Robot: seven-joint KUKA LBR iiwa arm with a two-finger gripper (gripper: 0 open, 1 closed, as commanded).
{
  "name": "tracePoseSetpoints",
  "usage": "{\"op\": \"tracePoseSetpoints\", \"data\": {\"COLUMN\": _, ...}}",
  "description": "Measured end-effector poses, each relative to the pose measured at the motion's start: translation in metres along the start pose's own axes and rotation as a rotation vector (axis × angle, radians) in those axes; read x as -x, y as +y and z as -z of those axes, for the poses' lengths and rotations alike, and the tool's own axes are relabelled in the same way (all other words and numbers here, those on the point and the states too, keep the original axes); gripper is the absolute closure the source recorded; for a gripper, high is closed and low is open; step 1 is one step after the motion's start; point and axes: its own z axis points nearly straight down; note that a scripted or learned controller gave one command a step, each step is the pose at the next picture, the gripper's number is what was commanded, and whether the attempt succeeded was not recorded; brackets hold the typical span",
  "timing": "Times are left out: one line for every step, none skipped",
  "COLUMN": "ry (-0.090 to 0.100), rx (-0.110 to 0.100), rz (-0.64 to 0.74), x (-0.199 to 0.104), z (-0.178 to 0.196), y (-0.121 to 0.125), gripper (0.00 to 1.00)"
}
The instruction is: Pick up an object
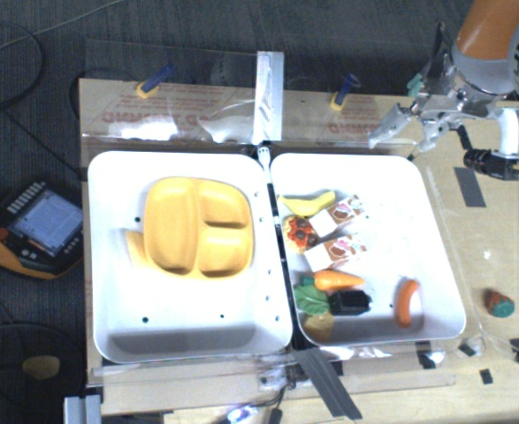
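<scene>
Look first at the counter (pixel 484 237), which carries two shallow white bins side by side. The left bin (pixel 109 237) holds a yellow divided tray (pixel 197 226), lying upside down and filling most of the bin's upper middle. The right bin (pixel 436 237) holds the candidate objects, clustered against its left wall.

You will find the arm (pixel 489 25) at the upper right, grey with an orange band, raised above the counter beyond the right bin's far corner. Its pincer (pixel 409 129) hangs outside the bin, near the top right rim. You cannot tell from this view whether it is wide or narrow, and nothing is visible in it.

Locate the objects in the right bin as follows. A banana (pixel 308 204) lies at the top of the cluster. Just beside it sit two small printed cartons (pixel 337 235), one below the other. A carrot (pixel 337 280) lies below them, with a green leafy item (pixel 310 297) and a black block (pixel 349 302) touching or just beside it. A sausage (pixel 407 301) lies apart, toward the lower right.
</scene>
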Motion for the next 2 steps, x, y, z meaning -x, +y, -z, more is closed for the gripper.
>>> {"op": "tracePoseSetpoints", "data": {"ry": -0.001, "rx": -0.001, "rz": 0.074, "x": -0.042, "z": -0.109, "y": -0.033, "gripper": 0.0}}
{"op": "tracePoseSetpoints", "data": {"ry": -0.002, "rx": 0.011, "rz": 0.115, "x": -0.038, "z": -0.16, "y": -0.05, "gripper": 0.0}}
